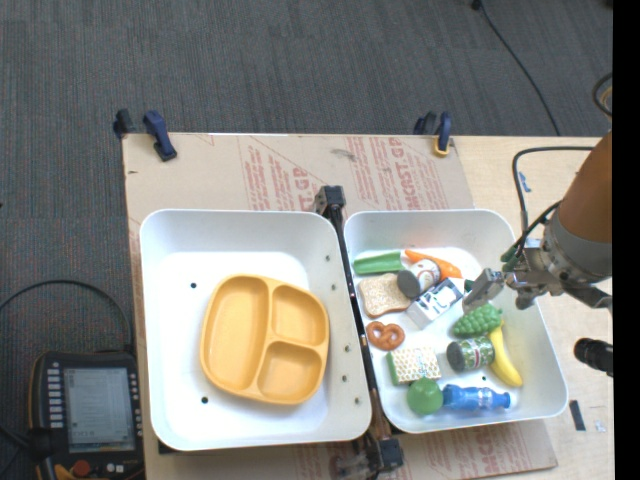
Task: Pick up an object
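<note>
On the left, the yellow tray [265, 338] is sitting alone in the left bin [170, 238], so nothing there is asking for me. Moving right, the right bin [545, 388] is holding the pile: a green pod [377, 263] and a carrot [440, 264] along the top, bread [380, 294] with a dark lid [409, 284] beside it, a pretzel [384, 335], a cracker [414, 364], a lime [424, 397], a blue bottle [477, 399], a small carton [436, 301], a can [471, 353], green grapes [477, 320] and a banana [503, 358]. My tool [492, 286] is hanging at the bin's right side, just above the grapes and beside the carton, and nothing is sitting between its fingers; whether they are spread or closed I cannot tell. I am judging this as the approach step, before any grasp. Next I am needing to settle on one item, likely the grapes or carton, line up over it, and lower without nudging the neighbours touching it.
</note>
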`<move>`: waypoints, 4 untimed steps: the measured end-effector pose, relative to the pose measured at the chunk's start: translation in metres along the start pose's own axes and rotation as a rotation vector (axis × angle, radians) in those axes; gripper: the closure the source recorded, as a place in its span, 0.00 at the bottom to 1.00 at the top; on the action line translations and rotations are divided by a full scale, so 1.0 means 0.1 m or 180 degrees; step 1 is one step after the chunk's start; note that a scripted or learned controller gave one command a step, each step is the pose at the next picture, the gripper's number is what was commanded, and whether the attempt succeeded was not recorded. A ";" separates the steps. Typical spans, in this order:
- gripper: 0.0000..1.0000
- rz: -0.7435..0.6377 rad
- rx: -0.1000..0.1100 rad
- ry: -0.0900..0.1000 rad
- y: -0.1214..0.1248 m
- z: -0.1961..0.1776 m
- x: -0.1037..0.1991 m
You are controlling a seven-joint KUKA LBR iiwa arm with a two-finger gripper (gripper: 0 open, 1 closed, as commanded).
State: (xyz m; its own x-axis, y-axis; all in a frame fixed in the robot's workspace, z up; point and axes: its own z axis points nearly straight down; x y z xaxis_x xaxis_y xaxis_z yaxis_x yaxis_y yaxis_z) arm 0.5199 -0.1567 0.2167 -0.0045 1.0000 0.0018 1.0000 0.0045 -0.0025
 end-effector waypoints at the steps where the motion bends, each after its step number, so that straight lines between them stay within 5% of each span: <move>1: 0.00 0.0011 0.0004 0.0001 0.28 1.30 0.18; 2: 1.00 0.0024 0.0005 0.0006 0.28 1.20 0.18; 3: 1.00 -0.0003 -0.0010 -0.0002 0.89 0.28 0.83; 4: 0.00 -0.0003 -0.0001 -0.0003 0.88 0.29 0.83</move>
State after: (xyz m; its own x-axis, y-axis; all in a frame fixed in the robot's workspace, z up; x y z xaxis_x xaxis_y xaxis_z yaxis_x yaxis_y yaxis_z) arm 0.6076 -0.0736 0.1873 -0.0053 1.0000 0.0007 1.0000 0.0053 -0.0023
